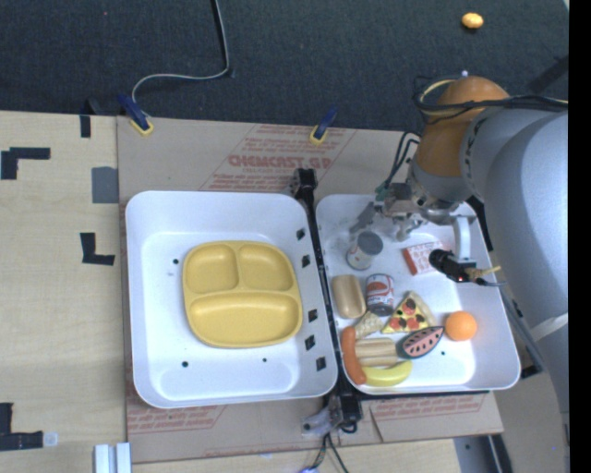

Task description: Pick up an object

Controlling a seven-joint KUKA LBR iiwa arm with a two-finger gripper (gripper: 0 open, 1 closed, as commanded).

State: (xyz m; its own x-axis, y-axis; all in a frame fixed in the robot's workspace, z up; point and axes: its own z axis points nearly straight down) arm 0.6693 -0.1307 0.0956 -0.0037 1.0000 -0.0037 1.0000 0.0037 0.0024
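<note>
My gripper (386, 214) hangs low over the back part of the right bin (489, 365), below the arm's orange band. A small grey cup-like object (367, 247) lies just in front of and under it. Nearer the front lie a tan bread roll (348, 296), a red-labelled tin can (379, 294), a pizza slice (409, 314), an orange (461, 325), a watermelon slice (420, 342), a hot dog (374, 351) and a banana (388, 373). A red-and-white packet (420, 258) lies right of the cup.
The left bin (152, 277) holds a yellow divided plate (245, 292). A black divider (312, 277) runs between the bins. The grey arm (531, 194) covers the bench's right side. A small orange ball (472, 19) lies on the dark floor at the back.
</note>
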